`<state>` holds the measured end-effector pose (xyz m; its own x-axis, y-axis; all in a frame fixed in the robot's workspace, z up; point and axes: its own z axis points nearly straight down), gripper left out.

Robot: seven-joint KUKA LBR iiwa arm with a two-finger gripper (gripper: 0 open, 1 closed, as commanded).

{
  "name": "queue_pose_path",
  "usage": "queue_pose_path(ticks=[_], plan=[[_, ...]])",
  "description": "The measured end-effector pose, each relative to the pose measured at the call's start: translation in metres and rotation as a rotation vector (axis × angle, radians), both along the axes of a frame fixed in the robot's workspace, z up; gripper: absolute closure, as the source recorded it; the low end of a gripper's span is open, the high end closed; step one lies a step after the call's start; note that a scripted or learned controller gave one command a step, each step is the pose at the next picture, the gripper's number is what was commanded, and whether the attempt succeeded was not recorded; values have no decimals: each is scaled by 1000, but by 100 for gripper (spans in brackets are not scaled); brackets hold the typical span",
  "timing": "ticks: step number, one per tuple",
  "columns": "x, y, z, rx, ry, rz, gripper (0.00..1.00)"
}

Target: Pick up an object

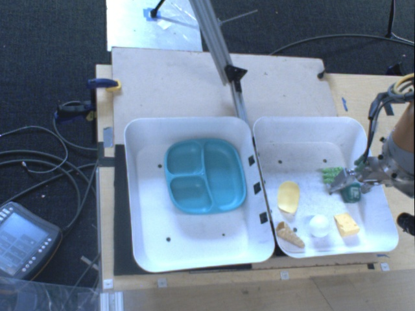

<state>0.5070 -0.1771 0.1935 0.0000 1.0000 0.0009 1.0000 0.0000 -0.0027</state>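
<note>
My gripper [350,184] hangs low over the right side of the right bin [305,135], the arm coming in from the right edge. A small dark teal object [352,192] lies right under the gripper's tip, and whether it is touched is unclear. A green leafy piece [331,172] sits just to the gripper's left. Toward the bin's front lie a yellow cheese-like block [347,225], a white ball [318,225], a tan cone [290,234] and a pale yellow curved piece [288,196].
The left bin [146,232] holds a blue divided plate [205,175]. A grey metal pole [214,34] slants from the top down to the seam between the bins. Cables and a handheld pendant [23,238] lie on the floor at left.
</note>
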Motion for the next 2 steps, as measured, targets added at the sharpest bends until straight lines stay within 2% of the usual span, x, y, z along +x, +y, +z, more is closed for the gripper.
queue_pose_path(ticks=[2], plan=[[8, -5, -105, 1, 1, 0, 0]])
